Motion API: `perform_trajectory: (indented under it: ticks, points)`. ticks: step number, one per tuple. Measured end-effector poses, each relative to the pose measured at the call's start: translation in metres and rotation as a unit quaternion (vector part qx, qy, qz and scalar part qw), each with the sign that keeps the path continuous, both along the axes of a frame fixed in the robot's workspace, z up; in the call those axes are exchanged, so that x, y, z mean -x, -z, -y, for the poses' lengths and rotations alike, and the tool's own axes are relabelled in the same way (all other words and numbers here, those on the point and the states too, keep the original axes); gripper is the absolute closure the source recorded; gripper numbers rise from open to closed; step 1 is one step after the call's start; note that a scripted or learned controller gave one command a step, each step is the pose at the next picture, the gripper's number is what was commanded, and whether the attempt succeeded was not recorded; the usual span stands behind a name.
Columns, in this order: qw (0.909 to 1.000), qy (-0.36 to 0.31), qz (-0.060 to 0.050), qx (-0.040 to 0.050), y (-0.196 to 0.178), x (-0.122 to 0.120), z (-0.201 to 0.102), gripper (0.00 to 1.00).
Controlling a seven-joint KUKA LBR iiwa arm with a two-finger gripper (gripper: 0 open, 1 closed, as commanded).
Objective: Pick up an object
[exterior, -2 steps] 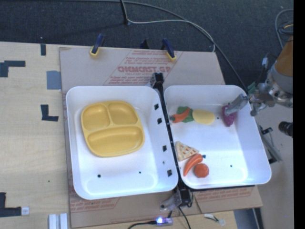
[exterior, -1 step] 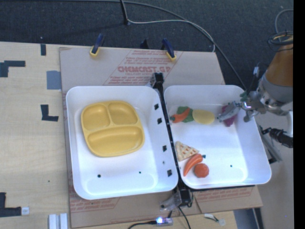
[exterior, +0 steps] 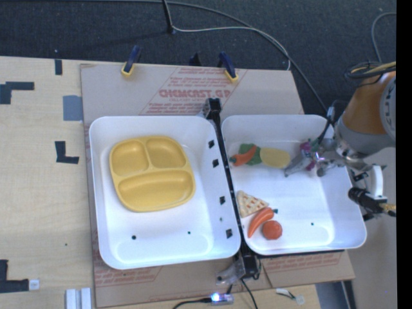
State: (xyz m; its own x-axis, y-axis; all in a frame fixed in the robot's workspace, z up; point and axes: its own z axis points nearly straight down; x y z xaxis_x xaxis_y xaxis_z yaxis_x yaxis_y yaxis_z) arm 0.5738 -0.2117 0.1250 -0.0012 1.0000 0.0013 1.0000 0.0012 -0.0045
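Yellow divided plate [exterior: 152, 173] in left bin [exterior: 103, 237], toy food [exterior: 261, 219] in right bin [exterior: 335, 234], gripper [exterior: 308, 160] state unclear

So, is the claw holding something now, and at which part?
Nothing shows between its fingers. The claw sits low in the right bin, just right of the yellow toy; whether it touches it cannot be told.

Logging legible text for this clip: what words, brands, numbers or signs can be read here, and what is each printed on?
"CHEMCAST G.P." or close to it, the last letters unsure: red print, repeated in rows, on the brown cardboard sheet under the two shallow white bins.
The same red print on the sheet's front edge: too small to read.
Yellow divided plastic plate, toy food and the grey arm: no text that I can make out.
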Motion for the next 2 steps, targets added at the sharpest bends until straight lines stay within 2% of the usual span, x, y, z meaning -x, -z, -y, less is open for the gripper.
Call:
perform_trajectory:
  ticks: [1, 2]
  points:
    - [1.0000, 0.000, 0.002, 0.0008, -0.013, -0.001, 0.000, 1.00]
    - [1.0000, 0.000, 0.005, 0.0014, -0.075, -0.002, 0.001, 1.00]
